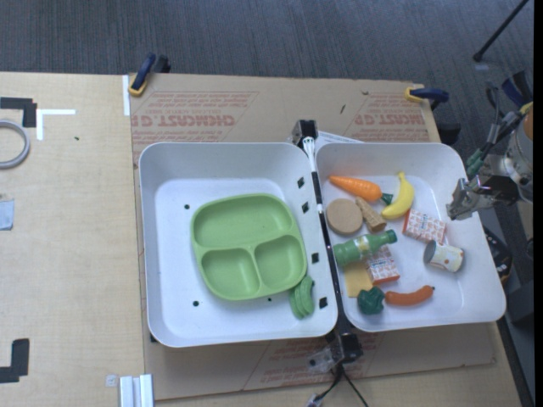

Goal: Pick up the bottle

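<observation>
Nearest the camera, a green bottle lies on its side in the right-hand bin, among a red sausage, a cracker, a carrot and a banana. Beyond, the gripper hovers over that bin's right wall, well apart from the bottle; whether its jaws are spread cannot be told. The approach is under way: next it must cross leftward and descend.
</observation>
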Robot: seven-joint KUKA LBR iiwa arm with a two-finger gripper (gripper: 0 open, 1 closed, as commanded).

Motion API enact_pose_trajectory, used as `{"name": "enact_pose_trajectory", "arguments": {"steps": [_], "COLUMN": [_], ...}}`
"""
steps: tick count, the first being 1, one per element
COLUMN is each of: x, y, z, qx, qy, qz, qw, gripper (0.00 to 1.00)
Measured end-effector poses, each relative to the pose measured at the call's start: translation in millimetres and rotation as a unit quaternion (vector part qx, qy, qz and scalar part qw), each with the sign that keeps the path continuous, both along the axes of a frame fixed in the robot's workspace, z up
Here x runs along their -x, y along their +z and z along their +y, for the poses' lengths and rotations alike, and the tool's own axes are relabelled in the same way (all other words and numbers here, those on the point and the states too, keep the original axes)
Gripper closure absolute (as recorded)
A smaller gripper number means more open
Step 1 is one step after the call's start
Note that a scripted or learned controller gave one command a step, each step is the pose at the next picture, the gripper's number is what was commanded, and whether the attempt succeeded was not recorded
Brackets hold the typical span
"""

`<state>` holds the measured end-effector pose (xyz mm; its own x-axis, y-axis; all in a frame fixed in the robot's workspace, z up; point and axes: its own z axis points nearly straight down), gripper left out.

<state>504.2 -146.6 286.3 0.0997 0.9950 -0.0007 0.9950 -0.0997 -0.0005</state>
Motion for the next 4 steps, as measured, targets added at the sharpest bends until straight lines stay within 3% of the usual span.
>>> {"name": "enact_pose_trajectory", "arguments": {"steps": [1,2,3,4], "x": [26,6,26,-20], "y": [-4,-30,-14,-23], "z": [-27,22,-38,21], "qx": [0.0,-0.0003,0.0004,0.0003], "qy": [-0.045,-0.198,-0.181,-0.263], "qz": [0.0,0.001,-0.001,0.0], "qw": [0.999,0.9802,0.9834,0.9649], "gripper": [1.0,1.0,1.0,1.0]}}
